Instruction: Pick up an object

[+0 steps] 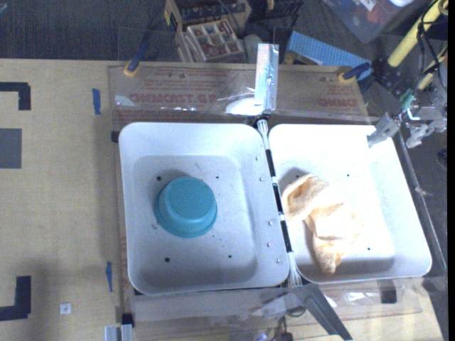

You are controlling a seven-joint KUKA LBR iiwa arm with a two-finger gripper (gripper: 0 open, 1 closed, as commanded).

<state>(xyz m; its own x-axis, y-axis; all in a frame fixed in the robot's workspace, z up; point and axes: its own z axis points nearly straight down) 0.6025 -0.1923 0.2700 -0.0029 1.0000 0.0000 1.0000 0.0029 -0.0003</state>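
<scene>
A teal-blue bowl (186, 206) lies upside down in the middle of the left bin (142, 144). A crumpled tan cloth (321, 219) lies in the left half of the right bin (398, 212), close to the divider between the bins. My gripper (398, 123) hangs at the far right corner of the right bin, over its rim, well away from the cloth and far from the bowl. Nothing shows in its grasp.
A clear upright panel (266, 77) stands behind the joint of the two bins. Boxes, crates and cables (213, 27) crowd the floor beyond the bench. The wooden bench top (50, 212) stretches to the left of the bins.
</scene>
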